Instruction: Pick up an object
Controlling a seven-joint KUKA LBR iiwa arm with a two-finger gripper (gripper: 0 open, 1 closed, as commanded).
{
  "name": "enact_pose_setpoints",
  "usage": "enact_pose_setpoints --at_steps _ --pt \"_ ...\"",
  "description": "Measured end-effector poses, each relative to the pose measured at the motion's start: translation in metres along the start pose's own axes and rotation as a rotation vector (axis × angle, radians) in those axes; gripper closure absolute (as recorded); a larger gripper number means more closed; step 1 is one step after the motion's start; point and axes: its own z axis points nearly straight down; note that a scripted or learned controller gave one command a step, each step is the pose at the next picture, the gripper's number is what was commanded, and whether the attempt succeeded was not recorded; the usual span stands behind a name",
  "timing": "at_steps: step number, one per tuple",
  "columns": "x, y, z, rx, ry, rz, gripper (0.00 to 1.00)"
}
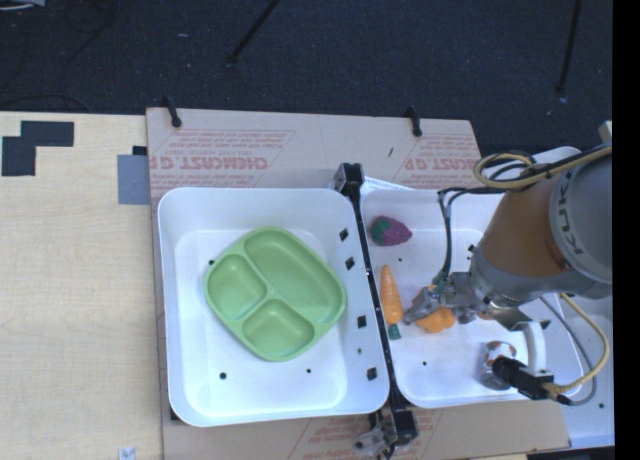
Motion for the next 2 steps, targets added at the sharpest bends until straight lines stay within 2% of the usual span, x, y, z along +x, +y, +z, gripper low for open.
enact_pose_setpoints --at_steps 1,2 --pt "-0.001 0.000 -0.011 0.001 0.001 0.006 1.00" --pt "0.005 0.002 -0.071 -0.004 0.000 -0.003 1.00"
